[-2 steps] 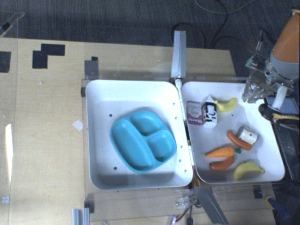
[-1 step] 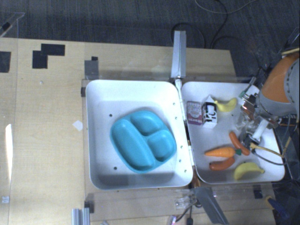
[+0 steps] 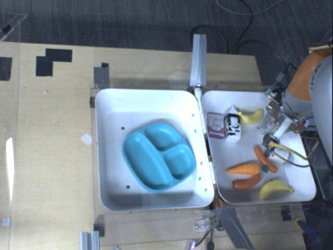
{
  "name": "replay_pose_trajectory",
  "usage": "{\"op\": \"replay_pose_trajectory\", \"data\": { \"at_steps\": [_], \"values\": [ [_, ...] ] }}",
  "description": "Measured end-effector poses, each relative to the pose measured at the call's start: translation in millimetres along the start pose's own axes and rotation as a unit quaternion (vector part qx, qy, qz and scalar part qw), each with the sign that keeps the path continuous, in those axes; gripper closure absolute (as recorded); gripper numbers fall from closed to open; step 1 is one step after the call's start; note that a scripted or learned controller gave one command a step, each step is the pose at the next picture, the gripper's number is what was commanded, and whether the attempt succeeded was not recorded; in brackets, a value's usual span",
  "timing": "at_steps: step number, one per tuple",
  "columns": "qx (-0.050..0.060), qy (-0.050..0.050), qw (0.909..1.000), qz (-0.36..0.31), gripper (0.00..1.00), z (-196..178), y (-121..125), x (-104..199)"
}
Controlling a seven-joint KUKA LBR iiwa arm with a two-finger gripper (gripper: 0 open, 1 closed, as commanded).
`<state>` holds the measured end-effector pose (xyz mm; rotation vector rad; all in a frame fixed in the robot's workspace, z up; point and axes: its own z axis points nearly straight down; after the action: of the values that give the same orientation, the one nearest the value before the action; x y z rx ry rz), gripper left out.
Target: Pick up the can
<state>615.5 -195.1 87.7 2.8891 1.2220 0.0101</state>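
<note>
Right bin (image 3: 308, 187): carrots (image 3: 244, 169), 2 bananas (image 3: 251, 116) near gripper (image 3: 270, 134). Blue tray (image 3: 157, 155) in left bin (image 3: 109, 139). Can (image 3: 216, 125), purplish label, lying at right bin's left wall beside a black-white item (image 3: 233, 126). Finger state: can't tell.

We see the scene evenly and brightly lit from overhead, with the two shallow white plastic bins (image 3: 104, 139) nearly washed out and only soft, short shadows under the divided turquoise plastic tray (image 3: 156, 155) well out beyond the jaws. A pale streak of glare lies on the light wooden benchtop (image 3: 47, 155), farthest from the jaws, while the dark grey carpeted floor (image 3: 130, 9) stays dim. The picture is slightly soft overall, and the small pieces close beside the jaws blur together.
</note>
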Motion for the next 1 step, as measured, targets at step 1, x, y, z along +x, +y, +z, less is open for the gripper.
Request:
{"op": "replay_pose_trajectory", "data": {
  "at_steps": [1],
  "values": [
    [0.002,0.0,0.9942,-0.107,0.0,-59.0,-42.4,-0.9]
  ]
}}
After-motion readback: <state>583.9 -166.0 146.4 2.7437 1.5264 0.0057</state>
